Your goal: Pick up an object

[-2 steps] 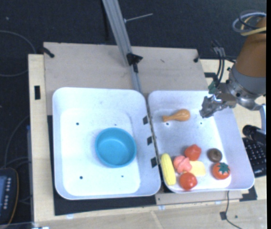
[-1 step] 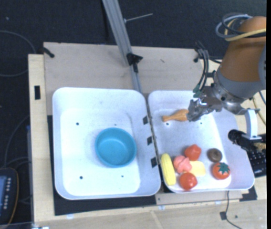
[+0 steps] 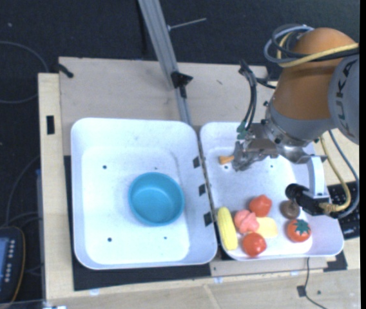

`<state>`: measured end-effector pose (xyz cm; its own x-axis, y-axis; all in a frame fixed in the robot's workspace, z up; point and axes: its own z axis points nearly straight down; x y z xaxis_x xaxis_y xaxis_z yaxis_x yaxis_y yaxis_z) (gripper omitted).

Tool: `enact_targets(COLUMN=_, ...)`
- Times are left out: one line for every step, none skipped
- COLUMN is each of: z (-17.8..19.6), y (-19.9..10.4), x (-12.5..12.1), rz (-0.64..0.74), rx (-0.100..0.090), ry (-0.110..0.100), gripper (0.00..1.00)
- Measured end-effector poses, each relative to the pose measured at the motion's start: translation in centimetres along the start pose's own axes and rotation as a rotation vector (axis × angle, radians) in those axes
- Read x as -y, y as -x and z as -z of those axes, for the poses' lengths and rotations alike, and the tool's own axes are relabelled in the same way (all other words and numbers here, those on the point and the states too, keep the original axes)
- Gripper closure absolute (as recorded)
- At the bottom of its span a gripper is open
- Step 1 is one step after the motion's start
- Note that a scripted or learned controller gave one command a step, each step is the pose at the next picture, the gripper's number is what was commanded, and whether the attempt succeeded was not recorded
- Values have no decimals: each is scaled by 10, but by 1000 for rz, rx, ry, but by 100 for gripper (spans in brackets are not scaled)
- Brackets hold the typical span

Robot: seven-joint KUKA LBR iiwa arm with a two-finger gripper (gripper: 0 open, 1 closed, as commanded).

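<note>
**Gripper low over the right bin, beside a small orange piece**

The grey arm with its orange band reaches in from three o'clock, and its two-finger gripper hangs over the upper part of the right-hand shallow white bin. Whether the jaws stand apart or together I cannot tell – the dark metal blurs into one mass. Just at the gripper's nine o'clock lies a small orange object, elongated and partly hidden, touching or almost touching the gripper tip; nothing shows clearly between the fingers.

Toward six o'clock in the same bin sits a cluster of toy foods: a yellow corn cob along the left wall, a pink lumpy piece, a pale yellow block, two red tomato-like rounds, a red strawberry-like piece with a green top and a small brown round thing – all well apart from the gripper.

The left-hand white bin holds a round blue plastic bowl, upright, near its centre
</note>
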<state>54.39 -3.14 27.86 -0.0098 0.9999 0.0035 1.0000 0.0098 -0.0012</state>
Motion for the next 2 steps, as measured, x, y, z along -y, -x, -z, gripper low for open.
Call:
enact_targets(z=-16, y=-42, x=20, rz=-2, rx=2, ry=-3, gripper=100)
enact_targets(z=-16, y=-93, x=29, rz=0, rx=0, ry=-7, gripper=100)
